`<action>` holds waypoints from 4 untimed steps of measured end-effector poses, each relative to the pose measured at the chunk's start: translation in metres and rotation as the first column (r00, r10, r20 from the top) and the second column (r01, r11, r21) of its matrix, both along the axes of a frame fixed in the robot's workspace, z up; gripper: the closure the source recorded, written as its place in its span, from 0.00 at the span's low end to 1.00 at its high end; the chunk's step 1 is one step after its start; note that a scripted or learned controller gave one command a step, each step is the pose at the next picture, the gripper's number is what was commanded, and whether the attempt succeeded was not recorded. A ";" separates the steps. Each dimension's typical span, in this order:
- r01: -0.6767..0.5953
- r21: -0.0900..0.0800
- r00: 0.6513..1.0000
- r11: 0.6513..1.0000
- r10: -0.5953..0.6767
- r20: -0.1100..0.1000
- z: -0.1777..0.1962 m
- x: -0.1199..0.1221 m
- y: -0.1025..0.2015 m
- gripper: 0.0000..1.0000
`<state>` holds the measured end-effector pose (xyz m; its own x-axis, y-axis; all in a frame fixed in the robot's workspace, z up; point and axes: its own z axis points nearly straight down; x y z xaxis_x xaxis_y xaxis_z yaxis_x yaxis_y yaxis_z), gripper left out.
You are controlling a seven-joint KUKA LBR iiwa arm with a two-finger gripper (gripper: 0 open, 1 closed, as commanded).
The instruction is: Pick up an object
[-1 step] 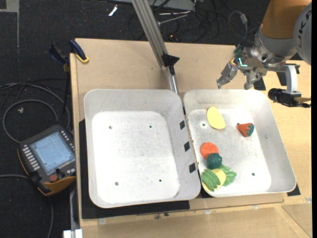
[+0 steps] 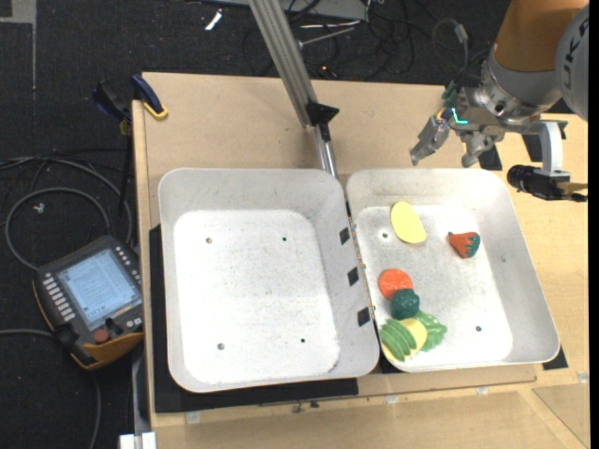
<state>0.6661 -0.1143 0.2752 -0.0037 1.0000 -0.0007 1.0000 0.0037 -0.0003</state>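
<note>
The two-finger gripper (image 2: pixel 451 148) of the grey arm is seen at about one o'clock of the view, above the bench just beyond the far rim of the right white bin (image 2: pixel 524 279). Its two fingers are spread apart, so it is released, and nothing is seen between them; no object is touched by it.

The objects are all kept in the right bin. A flat pale yellow oval piece (image 2: pixel 408 223) is placed towards eleven o'clock of this bin. A small red object with a green end (image 2: pixel 464 243) is found near it, towards one o'clock. Near the left wall, an orange round object (image 2: pixel 395 281) is touched by a dark green round object (image 2: pixel 404 303) just below. At seven o'clock, a yellow-green bundle (image 2: pixel 410 335) is laid.

The left white bin (image 2: pixel 178 204) is seen beside it.
</note>
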 end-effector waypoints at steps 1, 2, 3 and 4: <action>0.000 0.001 1.000 1.000 0.000 -0.005 -0.059 -0.001 0.010 0.00; 0.003 0.001 1.000 1.000 -0.003 -0.004 -0.103 -0.004 0.013 0.00; 0.004 0.000 1.000 1.000 -0.004 -0.004 -0.147 -0.005 0.010 0.00; 0.005 0.000 1.000 1.000 -0.005 0.003 -0.133 -0.003 0.010 1.00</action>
<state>0.6633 -0.1046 0.1418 0.0008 1.0000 -0.0005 1.0000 -0.0008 0.0024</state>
